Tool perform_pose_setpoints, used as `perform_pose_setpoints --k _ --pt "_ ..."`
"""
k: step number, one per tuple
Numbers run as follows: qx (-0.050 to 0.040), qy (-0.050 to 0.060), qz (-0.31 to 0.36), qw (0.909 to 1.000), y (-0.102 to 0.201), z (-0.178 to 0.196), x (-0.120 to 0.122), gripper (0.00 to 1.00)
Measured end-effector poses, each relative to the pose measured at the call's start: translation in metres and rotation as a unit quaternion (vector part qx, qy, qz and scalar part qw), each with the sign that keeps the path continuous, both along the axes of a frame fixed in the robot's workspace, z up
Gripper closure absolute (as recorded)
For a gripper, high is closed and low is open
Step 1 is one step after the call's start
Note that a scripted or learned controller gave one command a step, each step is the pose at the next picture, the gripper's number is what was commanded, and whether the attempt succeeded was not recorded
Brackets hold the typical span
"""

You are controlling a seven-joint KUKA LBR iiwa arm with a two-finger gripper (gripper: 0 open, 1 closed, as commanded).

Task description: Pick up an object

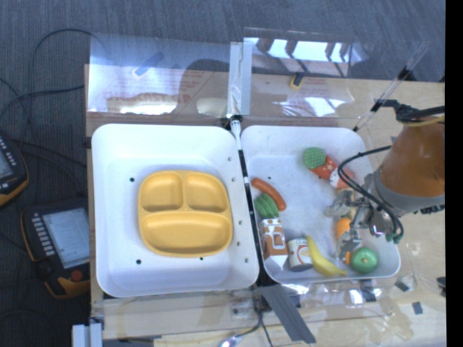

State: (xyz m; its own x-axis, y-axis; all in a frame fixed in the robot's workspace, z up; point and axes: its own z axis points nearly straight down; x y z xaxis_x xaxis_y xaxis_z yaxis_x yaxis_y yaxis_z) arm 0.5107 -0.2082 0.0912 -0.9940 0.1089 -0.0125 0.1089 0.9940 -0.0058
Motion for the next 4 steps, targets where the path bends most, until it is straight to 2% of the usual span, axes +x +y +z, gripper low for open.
perform_pose_setpoints --k 1,2,3,4 --pt "-0.0016 -0.003 0.001 1.0 0.0 0.011 0.003 1.0" --pt "-0.0038 -0.005 0.328 0.9447 -0.011 0.003 -0.017 1.0" --pt "-0.0005 -0.002 0.133 0.9912 0.003 0.001 0.067 1.0" --pt "0.0003 -0.001 0.132 0.9912 0.003 -0.001 0.066 0.0"
